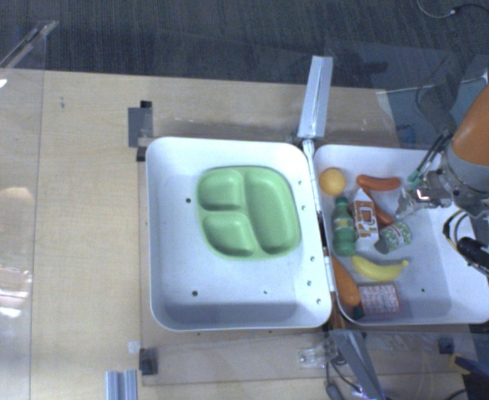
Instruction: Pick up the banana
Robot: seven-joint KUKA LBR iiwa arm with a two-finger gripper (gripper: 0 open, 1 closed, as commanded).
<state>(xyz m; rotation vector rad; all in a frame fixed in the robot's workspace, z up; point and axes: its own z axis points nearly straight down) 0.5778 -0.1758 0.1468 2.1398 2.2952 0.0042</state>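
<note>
while the gripper point(417, 192), grip state unclear, hovers right of clutter, banana point(379, 266) lies apart, bare floor rightward

yellow banana point(379, 266), green sectioned tray point(249, 211), white bins point(169, 248), orange carrot point(346, 283)

My bench point(61, 248) is pale wood, its 2 white bins point(169, 298) side by side. Beyond its far edge I see dark grey carpet point(186, 15) with a thin cable point(461, 8).
</note>
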